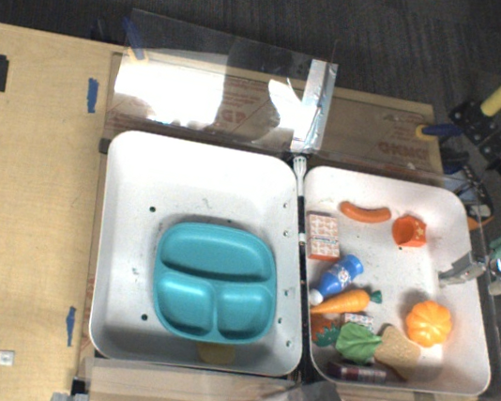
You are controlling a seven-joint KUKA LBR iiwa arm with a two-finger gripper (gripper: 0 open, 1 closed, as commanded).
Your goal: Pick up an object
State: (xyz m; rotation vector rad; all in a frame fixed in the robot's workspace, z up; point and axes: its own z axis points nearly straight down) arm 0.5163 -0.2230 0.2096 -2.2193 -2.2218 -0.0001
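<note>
Bench holds two white bins; gripper (481, 270), fingers' state unclear, sits at right bin (441, 200) right rim, nearest toy an orange pumpkin (428, 323) just below-left.

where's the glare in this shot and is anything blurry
Camera view: strong white glare washes out the clear plastic sheet behind the left bin; the teal divided tray and the toys in the right bin are evenly lit with soft shadows; the gripper at the right rim looks smeared and indistinct.
</note>
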